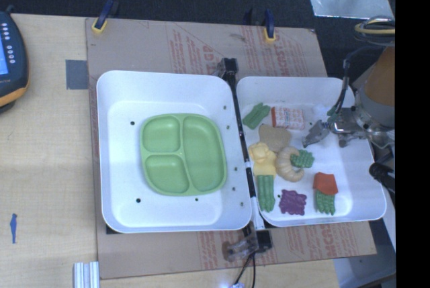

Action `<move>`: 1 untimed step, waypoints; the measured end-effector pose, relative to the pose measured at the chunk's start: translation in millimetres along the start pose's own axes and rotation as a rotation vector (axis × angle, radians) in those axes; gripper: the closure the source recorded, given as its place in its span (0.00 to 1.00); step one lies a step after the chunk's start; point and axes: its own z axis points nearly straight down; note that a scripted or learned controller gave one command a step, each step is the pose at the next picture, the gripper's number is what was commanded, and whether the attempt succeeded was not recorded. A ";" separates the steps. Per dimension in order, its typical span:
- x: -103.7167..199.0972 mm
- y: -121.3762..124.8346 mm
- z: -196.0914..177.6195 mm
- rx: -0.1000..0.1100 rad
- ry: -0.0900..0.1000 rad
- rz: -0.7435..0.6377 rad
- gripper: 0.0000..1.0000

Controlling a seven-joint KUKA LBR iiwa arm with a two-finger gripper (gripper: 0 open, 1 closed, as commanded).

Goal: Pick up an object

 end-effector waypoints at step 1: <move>59.6 -55.1 60.0 0.003 0.004 -0.003 0.00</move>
